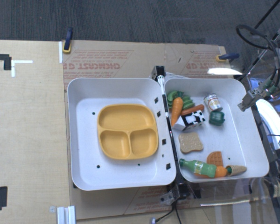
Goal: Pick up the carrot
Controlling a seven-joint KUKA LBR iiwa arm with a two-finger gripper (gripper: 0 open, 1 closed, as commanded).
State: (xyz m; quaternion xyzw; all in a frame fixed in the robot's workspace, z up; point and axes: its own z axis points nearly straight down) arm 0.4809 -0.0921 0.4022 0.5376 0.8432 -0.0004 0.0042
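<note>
Carrot (pixel 177 108): lying in the right bin (pixel 245 146), near its upper left corner, green top toward the far wall, orange tip toward the divider; untouched. Beside it: one black-and-white carton (pixel 193 119), one green leafy piece (pixel 183 98), one small can (pixel 213 102), one dark green cup-like item (pixel 217 118). Nearer the front wall: one bread slice (pixel 191 143), one waffle-like piece (pixel 214 158), one green bottle (pixel 198 167), one cone (pixel 236 170). Left bin (pixel 81 143): one yellow three-compartment plate (pixel 128 131). Gripper (pixel 250 98): at the right bin's right rim, well apart from the carrot; finger state cannot be told. Task judged not begun: approach, grasp and lift all remaining.
</note>
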